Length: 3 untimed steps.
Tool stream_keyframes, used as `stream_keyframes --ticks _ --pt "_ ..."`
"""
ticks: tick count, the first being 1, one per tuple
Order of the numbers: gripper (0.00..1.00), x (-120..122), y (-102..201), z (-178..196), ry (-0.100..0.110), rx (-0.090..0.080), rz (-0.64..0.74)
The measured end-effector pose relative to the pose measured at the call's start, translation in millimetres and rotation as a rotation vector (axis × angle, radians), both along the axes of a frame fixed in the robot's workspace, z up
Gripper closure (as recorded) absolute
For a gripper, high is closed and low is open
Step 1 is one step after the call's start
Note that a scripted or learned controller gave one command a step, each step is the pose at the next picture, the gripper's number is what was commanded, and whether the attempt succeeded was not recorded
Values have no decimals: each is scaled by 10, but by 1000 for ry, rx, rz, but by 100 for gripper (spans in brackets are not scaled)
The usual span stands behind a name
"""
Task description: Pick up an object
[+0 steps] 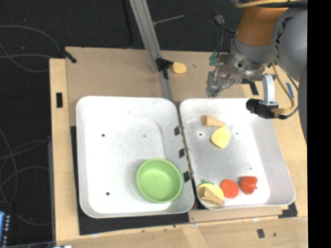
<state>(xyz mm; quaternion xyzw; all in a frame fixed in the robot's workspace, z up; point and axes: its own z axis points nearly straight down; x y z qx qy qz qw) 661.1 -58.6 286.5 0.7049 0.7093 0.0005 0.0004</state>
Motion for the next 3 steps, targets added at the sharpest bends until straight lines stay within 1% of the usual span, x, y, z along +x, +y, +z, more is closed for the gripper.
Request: stream_keyframes --ticks 2,3 --pt "100 -38 1002 -19 3 0 0" --pt "100 -14 1390 -234 4 -2 -2"
